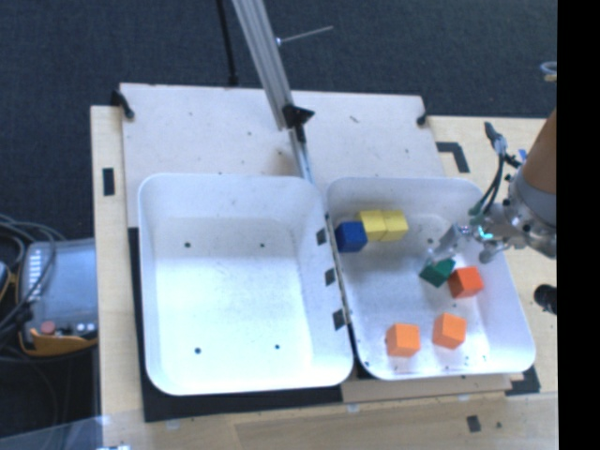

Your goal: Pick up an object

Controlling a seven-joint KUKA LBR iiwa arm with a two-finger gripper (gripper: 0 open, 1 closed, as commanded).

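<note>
Reaching in from the right over the right bin [506, 345]: grey arm [536, 181] with gripper [448, 251] hanging low near the bin's right side. Hard to tell how far the fingers are spread, too small and blurry. Not showing any block between them.

Lying just below the gripper: a green block [437, 273], tilted, touching or almost touching an orange block [466, 281] on its right. Can't tell if the gripper is touching the green block.

Sitting lower in the same bin: two more orange blocks, one [403, 338] at the left and one [449, 330] at the right, near each other but apart.

Sitting near the bin's top left: a blue block [351, 236], touching a yellow block [384, 225] on its right.

Lying beside it on the bench [108, 251]: the left bin [150, 251], white and shallow.

Standing at a slant behind the bins: a metal pole [265, 54].
</note>
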